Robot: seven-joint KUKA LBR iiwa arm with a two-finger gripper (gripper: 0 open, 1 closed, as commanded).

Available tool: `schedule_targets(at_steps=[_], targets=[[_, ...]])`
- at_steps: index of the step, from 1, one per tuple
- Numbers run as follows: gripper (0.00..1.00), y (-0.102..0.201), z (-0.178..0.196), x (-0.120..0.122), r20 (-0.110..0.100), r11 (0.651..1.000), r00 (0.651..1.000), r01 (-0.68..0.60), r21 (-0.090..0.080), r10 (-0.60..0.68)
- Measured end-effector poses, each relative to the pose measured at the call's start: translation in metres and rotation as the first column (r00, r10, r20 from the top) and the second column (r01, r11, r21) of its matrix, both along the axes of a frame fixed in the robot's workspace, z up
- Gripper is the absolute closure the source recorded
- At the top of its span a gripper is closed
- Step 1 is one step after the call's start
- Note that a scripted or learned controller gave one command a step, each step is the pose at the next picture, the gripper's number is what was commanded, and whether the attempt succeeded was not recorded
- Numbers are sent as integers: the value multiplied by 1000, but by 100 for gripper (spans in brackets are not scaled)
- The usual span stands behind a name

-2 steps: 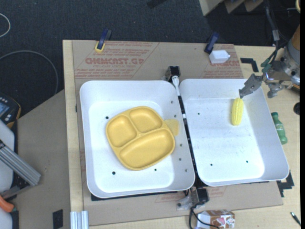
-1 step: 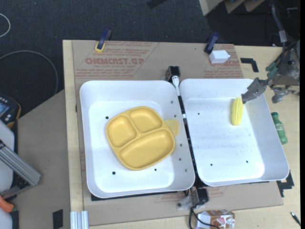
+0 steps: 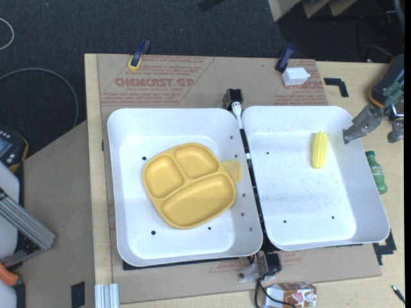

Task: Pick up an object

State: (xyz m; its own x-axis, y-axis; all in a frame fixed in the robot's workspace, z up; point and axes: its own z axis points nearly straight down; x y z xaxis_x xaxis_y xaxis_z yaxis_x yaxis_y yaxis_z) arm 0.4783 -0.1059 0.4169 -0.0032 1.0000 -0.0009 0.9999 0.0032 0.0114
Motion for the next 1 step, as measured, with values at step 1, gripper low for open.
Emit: schedule_targets(at_steps=[1], targets=[[0,-35,127,1,7,1000,1000,7,-5,-6]])
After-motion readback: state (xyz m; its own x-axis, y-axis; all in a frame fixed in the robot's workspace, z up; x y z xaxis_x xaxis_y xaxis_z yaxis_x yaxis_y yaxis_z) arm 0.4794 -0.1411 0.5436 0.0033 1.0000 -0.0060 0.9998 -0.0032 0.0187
